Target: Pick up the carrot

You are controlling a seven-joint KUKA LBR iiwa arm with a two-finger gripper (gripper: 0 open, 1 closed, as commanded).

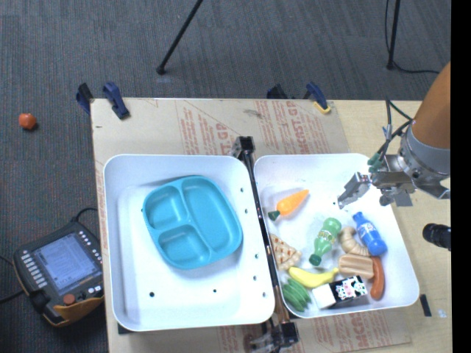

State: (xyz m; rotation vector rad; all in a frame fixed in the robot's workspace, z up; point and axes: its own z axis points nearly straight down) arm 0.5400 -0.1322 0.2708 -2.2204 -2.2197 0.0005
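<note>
In the camera view, the carrot [292,202] is a small toy with a bright orange tapered body and a dark green stub of leaves at one end. It lies flat on the floor of the right bin [335,164], in that bin's upper left part, near the wall it shares with the left bin [121,197]. Its long axis runs on a slant: the green end points down and to the left, toward the divider, and the narrow orange tip points up and to the right. It lies apart from the other toys, with bare white floor all around it. Below it sit a waffle-patterned wedge [283,252], a green bottle [324,240], a yellow banana [313,278], a green ridged vegetable [295,294] and a black-and-white carton [340,291]; further right are a blue bottle [369,234], a tan bread piece [356,265] and a reddish sausage [378,278]. The left bin holds a blue divided plate [193,220]. The gripper [355,188] hangs over the upper right part of the right bin, well to the right of the carrot, at about the same height in the picture. Whether its fingers are open or closed cannot be told from this angle, and nothing shows between them.
</note>
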